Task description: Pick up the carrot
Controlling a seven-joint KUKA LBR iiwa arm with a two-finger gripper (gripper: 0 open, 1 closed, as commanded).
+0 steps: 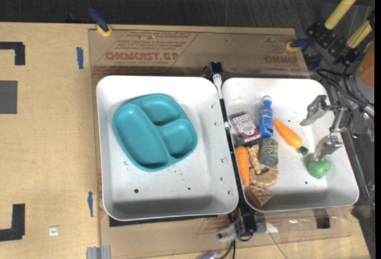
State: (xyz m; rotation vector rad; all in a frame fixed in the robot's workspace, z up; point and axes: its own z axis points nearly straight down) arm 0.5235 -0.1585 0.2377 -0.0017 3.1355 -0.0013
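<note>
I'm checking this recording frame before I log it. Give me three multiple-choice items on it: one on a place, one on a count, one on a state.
1. Where does the teal divided plate lie?
A. left bin
B. right bin
C. on the bench outside the bins

2. How many orange carrots show in the right bin?
A. one
B. two
C. four

3. The tool is
A. shut on a carrot
B. open, with nothing between its fingers
C. shut on the blue bottle

Key: 1 A, the plate sits in the left bin. 2 B, carrots at and. 3 B, its fingers stand apart over the bin floor.
</note>
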